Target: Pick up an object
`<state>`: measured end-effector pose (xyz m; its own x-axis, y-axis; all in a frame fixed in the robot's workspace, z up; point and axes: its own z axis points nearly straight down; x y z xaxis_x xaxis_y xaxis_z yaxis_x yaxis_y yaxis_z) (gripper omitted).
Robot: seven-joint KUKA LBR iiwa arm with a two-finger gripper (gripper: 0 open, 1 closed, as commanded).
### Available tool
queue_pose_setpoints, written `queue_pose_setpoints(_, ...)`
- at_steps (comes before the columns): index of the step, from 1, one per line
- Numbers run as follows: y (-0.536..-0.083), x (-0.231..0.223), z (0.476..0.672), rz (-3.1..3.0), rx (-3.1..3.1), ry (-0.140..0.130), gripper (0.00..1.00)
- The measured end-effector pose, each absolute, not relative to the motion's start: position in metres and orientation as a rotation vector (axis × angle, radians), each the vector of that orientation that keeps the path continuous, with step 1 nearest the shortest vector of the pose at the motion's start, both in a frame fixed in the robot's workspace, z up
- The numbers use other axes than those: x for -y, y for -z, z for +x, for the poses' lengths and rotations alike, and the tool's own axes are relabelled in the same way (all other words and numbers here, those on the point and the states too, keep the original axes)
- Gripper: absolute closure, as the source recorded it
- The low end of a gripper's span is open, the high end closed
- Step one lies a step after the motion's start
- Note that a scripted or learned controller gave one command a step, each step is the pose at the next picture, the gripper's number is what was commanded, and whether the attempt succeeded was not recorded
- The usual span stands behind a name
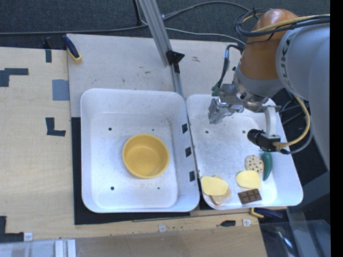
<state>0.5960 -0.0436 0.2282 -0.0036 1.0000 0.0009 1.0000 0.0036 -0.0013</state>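
My gripper [217,113] hangs over the far left part of the right bin [225,143], its fingers close together with nothing seen between them. Small objects lie along this bin's near side: a yellow flat piece [214,186] at the near left corner, a second yellow piece [248,179], a brown chocolate-like square [250,196], a speckled cookie [253,164] and a green pepper-shaped thing [267,165]. All of these sit well nearer the camera than the gripper. A yellow bowl [145,155] sits in the middle of the left bin [102,143].
A slanted metal pole [161,33] crosses the bench behind the bins and meets the divider between them. A black cable end [262,139] hangs from the arm over the right bin's right side. The wooden bench [32,143] extends left.
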Motion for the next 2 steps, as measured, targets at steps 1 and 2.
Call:
queue_pose_setpoints(1, -0.236, -0.008, 0.596, -2.216, 2.226, 0.001, 1.00)
queue_pose_setpoints(2, -0.239, -0.059, 0.594, -2.216, 2.225, 0.000, 1.00)
